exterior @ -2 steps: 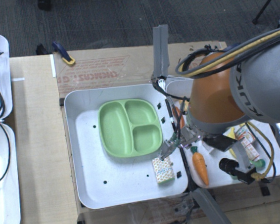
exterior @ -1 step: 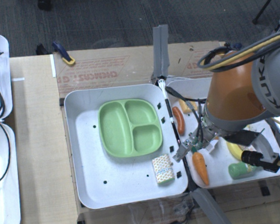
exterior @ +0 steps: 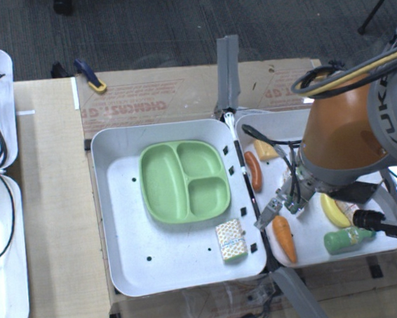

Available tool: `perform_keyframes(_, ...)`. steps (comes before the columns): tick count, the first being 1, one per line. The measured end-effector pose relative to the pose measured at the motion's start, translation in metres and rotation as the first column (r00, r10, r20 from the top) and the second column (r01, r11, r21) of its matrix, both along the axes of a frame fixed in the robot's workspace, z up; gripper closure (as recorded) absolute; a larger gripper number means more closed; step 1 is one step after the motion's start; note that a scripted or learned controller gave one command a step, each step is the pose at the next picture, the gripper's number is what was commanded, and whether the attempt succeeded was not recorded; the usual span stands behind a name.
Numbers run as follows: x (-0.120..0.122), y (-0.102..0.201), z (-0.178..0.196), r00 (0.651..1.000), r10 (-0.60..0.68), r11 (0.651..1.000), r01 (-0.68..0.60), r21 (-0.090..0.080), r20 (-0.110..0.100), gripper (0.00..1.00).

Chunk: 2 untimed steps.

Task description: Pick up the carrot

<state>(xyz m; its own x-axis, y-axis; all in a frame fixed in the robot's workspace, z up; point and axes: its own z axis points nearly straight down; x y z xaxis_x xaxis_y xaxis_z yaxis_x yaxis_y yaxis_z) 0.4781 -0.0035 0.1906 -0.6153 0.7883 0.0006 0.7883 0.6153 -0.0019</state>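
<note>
A: Starting w/ biggest: arm [exterior: 347,132], grey w/ orange band, fills right side of frame, reaching down-left into the right bin [exterior: 314,257].
B: Left bin [exterior: 117,220]?
A: Centre of frame, touching right bin along the shared divider. Green tray [exterior: 184,179], 3 compartments, sits in its upper middle. Small patterned sponge-like block [exterior: 232,241] lies just below tray's lower right corner, near the divider.
B: Task obj?
A: Carrot [exterior: 284,238], lower left part of right bin, lying on the bin floor, close to the divider, thick end up, tip toward bottom of frame.
B: Gripper?
A: Gripper [exterior: 284,203] sits just above carrot's top end, centre-right of frame. Fingers — cannot tell, too cluttered w/ cables & wrist. Carrot not seen betw. fingers.
B: Other stuff in right bin?
A: Green bottle [exterior: 348,238] on its side at lower right; banana [exterior: 334,210] just above it; reddish sausage-shaped item [exterior: 254,169] upper left along the divider; orange-yellow piece [exterior: 266,150] just right of its top, partly under the arm.
</note>
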Motion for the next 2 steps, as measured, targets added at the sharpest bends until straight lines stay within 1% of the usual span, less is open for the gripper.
perform_keyframes(1, 0.000, 0.047, 0.001, 0.999, 0.042, 0.999, -0.042, 0.000, 0.001, 0.00)
perform_keyframes(2, 0.000, -0.028, 0.000, 0.958, 0.285, 0.958, -0.285, 0.001, 0.000, 0.00)
